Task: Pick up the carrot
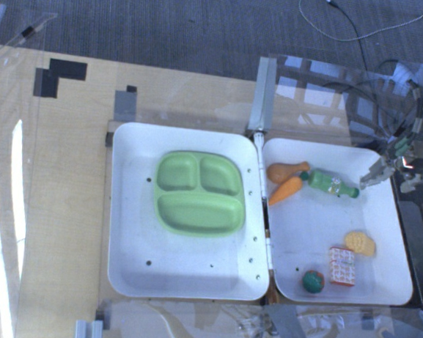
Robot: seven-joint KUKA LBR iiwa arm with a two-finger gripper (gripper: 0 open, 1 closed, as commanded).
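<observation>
Camera view, from left to right: a pale wooden bench point(46, 209) carries two shallow white bins side by side. On the bench's far left corner sit a black L-shaped mark point(58, 76) and, nearer the bins, a small grey block point(126, 104). The left bin point(126, 260) holds a green tray point(199, 193) with three compartments, two small ones at the far side and a wide one nearer the camera; the tray lies flat, roughly in the bin's middle. A grey post point(263, 95) rises behind the seam where the bins meet. In the right bin point(378, 286), the carrot point(285, 190) lies at the far left, close to the dividing rim, slanted with one end up toward a brown drumstick point(287, 170) just behind it; the two look to be touching or nearly so. Beside them to the right lies a green bottle point(329, 184) on its side. Toward the near right are a yellow cookie point(359, 244), a red-and-white carton point(342, 266) standing just in front of it, and a green ball point(313, 282) left of the carton. The gripper point(376, 174) hangs over the bin's far right corner, just past the bottle's end and well apart from the carrot; its opening cannot be made out, and nothing is seen held in it.
</observation>
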